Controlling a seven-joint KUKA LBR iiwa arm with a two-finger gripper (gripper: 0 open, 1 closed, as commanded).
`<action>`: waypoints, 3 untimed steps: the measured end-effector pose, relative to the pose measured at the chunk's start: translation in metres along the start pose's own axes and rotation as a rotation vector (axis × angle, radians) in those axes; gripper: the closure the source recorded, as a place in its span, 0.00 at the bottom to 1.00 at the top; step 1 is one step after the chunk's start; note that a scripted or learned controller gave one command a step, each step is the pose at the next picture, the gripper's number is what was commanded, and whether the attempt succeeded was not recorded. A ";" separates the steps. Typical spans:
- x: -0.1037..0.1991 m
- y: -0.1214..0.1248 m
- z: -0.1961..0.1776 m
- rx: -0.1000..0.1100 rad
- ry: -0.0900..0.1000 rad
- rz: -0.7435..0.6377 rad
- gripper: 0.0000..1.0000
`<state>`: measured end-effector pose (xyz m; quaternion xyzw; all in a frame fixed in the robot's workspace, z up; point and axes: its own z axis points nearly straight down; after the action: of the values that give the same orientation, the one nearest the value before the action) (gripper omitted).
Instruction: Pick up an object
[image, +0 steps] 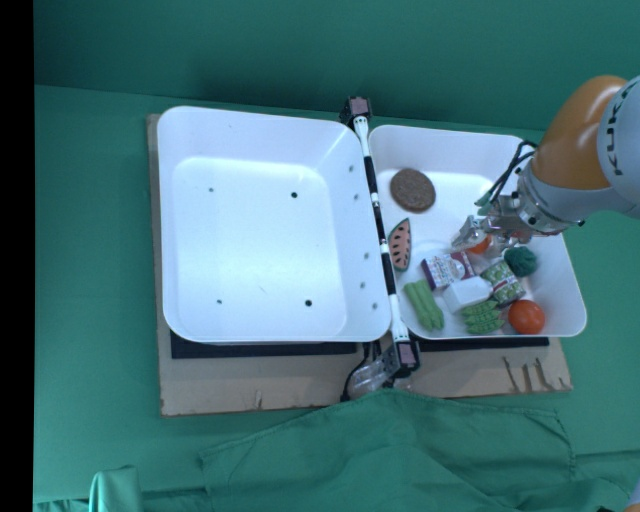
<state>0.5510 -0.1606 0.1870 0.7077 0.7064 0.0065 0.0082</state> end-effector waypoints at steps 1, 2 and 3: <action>-0.006 0.008 -0.048 0.010 -0.002 0.013 1.00; -0.006 0.016 -0.112 0.009 -0.002 0.005 1.00; -0.014 0.022 -0.176 0.008 -0.003 -0.002 1.00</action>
<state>0.5689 -0.1745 0.3638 0.7070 0.7072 0.0026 0.0061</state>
